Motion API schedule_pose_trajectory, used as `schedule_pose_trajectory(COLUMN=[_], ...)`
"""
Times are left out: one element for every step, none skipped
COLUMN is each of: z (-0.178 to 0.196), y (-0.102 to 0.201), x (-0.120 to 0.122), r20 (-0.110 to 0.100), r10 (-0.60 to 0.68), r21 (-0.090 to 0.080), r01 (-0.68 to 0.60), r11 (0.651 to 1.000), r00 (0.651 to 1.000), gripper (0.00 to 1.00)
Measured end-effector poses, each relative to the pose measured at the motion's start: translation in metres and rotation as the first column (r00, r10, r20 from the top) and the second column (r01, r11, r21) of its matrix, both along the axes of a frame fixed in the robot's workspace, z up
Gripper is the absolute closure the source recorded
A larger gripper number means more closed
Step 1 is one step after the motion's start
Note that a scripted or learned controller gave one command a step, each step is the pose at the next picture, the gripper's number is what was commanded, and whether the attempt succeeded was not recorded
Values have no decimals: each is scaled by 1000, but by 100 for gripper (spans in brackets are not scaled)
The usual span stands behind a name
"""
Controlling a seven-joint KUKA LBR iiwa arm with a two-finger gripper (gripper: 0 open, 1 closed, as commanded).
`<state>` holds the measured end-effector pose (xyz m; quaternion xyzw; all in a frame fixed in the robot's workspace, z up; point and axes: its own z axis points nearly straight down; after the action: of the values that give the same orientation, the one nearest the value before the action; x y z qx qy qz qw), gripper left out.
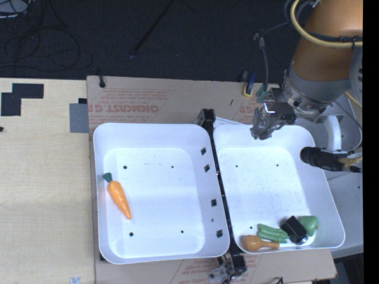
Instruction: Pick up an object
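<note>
Seen from above at a slant, two shallow white plastic bins sit side by side on a brown cardboard sheet (177,96) laid over a pale wooden bench (41,182). The left bin (100,141) holds a single orange toy carrot with a small green top (118,198), lying lengthwise near its left wall. The right bin (323,185) has a small cluster of objects in its near right corner: a green toy pea pod (272,233), a tan pear-shaped toy (258,243) just in front of it at the bin's near rim, a small black block (294,229) touching the pod's right end, and a green rounded toy (308,222) just behind the block. The grey robot arm with its orange band (328,34) reaches in from the upper right, and its two-finger metal gripper (261,132) hangs over the far edge of the right bin, well apart from the cluster. Whether it is open or closed cannot be made out, and nothing is visibly held.
</note>
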<state>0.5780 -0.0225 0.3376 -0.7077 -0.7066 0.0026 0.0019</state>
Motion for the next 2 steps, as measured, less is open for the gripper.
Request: schedule_pose_trajectory(z=[63, -73], y=[44, 61], x=[23, 37], r20=[10, -6], r10=[6, 4], r21=[1, 0], r01=[-6, -4], r11=[1000, 1000], r00=[1000, 1000], gripper=[100, 100])
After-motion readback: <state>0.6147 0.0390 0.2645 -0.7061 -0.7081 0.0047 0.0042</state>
